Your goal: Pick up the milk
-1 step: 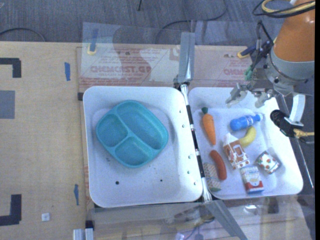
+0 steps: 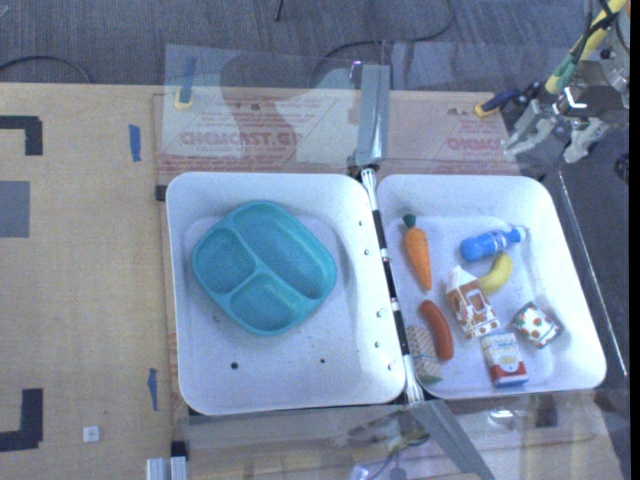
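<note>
**Two bins, milk in the right one**

Two white bins sit side by side on the desk (image 2: 80,268). The left bin (image 2: 200,378) holds a teal plate (image 2: 263,266). The right bin (image 2: 570,268) holds the milk (image 2: 471,306) near its middle, just below a banana (image 2: 497,272) and a blue bottle (image 2: 489,243), with a carrot (image 2: 417,251) to its left. The pincer (image 2: 556,128) hangs beyond the right bin's far corner; whether it is apart or together cannot be told.

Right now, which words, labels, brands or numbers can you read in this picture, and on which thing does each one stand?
None can be read with certainty.
Cardboard sheet behind the bins: faint red print under glare, too blurred to read.
Second red print behind the right bin: blurred.
Milk carton: label too small.
Juice box: label too small.
Small carton: pattern unreadable.
</note>
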Available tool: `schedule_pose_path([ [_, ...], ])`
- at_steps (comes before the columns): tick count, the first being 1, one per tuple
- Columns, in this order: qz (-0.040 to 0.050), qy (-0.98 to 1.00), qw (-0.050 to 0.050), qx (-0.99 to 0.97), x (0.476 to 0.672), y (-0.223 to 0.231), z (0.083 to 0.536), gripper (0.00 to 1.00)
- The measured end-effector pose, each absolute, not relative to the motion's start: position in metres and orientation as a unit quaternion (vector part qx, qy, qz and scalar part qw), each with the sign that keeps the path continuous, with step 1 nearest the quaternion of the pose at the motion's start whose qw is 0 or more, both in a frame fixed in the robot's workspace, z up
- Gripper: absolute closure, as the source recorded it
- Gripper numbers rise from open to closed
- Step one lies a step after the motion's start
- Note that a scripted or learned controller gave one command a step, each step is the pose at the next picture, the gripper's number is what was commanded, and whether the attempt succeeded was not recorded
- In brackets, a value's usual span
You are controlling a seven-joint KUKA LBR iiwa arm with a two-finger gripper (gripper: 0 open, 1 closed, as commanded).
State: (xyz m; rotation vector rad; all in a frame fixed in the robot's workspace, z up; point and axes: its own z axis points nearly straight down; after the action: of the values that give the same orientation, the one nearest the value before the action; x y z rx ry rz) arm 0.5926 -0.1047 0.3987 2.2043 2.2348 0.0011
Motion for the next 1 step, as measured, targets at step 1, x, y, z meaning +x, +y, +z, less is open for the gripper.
schedule_pose_path([
  [1, 0.0006, 0.743, 0.003, 0.669, 0.6085, -0.1328, 0.4363, 0.00],
])
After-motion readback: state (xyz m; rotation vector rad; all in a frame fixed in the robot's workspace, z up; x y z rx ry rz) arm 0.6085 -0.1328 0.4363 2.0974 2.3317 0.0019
